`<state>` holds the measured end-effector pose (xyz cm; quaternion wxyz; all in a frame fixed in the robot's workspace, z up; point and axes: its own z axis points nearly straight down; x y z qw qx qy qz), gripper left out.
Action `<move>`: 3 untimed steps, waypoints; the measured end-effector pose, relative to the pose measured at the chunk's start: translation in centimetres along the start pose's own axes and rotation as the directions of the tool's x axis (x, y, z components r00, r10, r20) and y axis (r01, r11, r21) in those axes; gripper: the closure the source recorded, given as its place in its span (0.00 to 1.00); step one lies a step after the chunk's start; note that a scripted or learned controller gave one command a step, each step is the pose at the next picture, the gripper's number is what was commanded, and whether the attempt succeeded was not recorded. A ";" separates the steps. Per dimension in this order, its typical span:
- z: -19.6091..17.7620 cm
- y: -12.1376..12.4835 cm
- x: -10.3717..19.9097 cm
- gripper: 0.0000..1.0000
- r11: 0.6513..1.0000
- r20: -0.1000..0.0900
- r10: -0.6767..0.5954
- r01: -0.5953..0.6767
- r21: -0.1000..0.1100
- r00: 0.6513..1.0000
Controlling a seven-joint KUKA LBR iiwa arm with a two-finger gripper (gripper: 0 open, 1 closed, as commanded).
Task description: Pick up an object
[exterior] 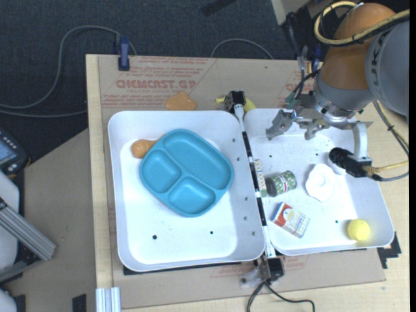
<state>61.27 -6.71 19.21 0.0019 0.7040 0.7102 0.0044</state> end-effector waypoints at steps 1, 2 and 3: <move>1.5 -5.5 -8.3 0.00 1.000 0.006 0.018 -0.018 0.014 1.000; 11.2 -2.5 -2.5 0.00 1.000 0.002 0.004 -0.004 0.012 1.000; 10.0 0.8 -3.3 0.00 1.000 0.005 0.007 -0.007 0.004 1.000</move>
